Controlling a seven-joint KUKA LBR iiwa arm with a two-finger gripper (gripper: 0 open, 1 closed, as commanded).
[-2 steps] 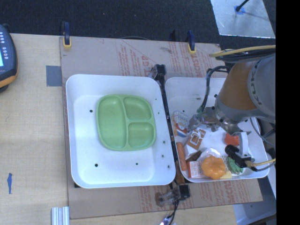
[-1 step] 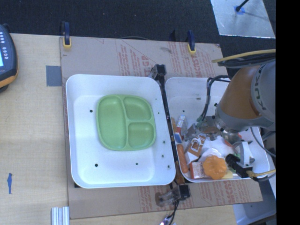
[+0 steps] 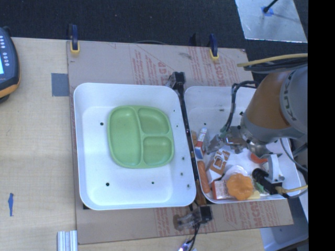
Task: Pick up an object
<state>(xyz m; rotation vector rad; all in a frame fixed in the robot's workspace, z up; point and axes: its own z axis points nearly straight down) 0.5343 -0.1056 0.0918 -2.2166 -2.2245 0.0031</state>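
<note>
arm (image 3: 272, 106): it is reaching over the right bin (image 3: 209, 95), the one beside the left bin (image 3: 84, 140).
gripper (image 3: 226, 139): it is hanging low over the pile in the right bin. i cannot tell how it is set or if it is holding anything.
things to pick: they are all lying in the right bin. an orange lump (image 3: 241, 186) is sitting at the near end, a small carton (image 3: 218, 162) is lying in the middle, and a thin tube (image 3: 200, 141) is lying by the wall next to the left bin.
green plate (image 3: 140, 136): it is resting in the left bin.
doing it well: i think the carton is sitting closest, so it is best going straight down on one thing and closing around its middle, keeping off the bin wall.
</note>
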